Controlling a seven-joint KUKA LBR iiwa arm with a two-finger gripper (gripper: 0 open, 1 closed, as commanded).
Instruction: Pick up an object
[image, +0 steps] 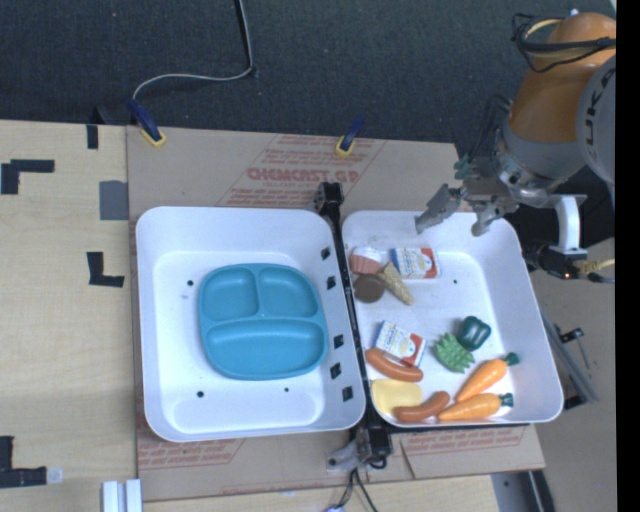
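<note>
At the near edge of the right bin (530, 300) lie two carrots (478, 392), a sausage (422, 406) and a yellow piece (388, 394), all crowded into the front corner. Just behind them sit a hot dog (394, 366), a small white carton (400, 343) with red and blue print too small to read, a green leafy piece (452, 353) and a dark green pepper (473, 331).

The cardboard sheet (290, 170) under the bins carries red lettering that reads "CHEMCAST", with a further word beside it that is hard to make out.

The gripper (460, 212) hangs over the far rim of the right bin, its two fingers spread wide and nothing between them. It touches no object. Closest to it, toward the bin's far left, lie a second carton (414, 263), a brown round piece (369, 289), a cone (398, 289) and a pinkish piece (366, 263).

The left bin (160, 300) holds a blue divided plate (264, 320).
</note>
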